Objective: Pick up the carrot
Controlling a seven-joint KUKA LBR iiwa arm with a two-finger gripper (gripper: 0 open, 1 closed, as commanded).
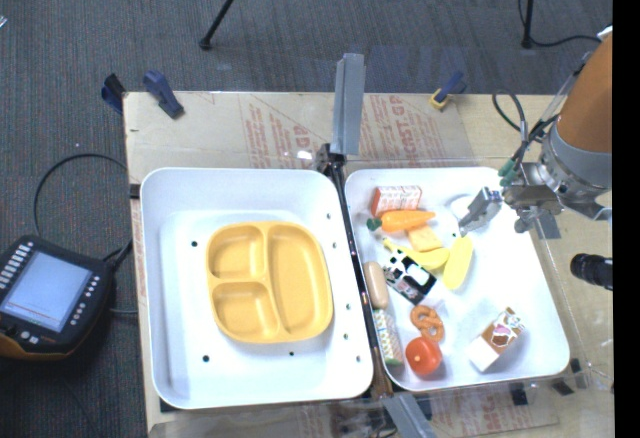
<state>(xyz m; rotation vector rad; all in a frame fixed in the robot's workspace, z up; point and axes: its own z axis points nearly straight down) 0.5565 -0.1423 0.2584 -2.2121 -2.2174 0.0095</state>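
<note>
- Grey carpet surrounds a bench with two white bins
- carrot (407, 221) lies in the right bin (545, 296), long axis left-right
- gripper (482, 209), fingers spread and empty, sits just right of it

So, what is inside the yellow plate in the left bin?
The yellow plate has three compartments, and all three show only bare yellow surface. The bin floor under the plate is covered, so that part cannot be seen.

Red printed lettering runs across the cardboard sheet (290, 131) on the tabletop at twelve o'clock, too blurred to read.
</note>
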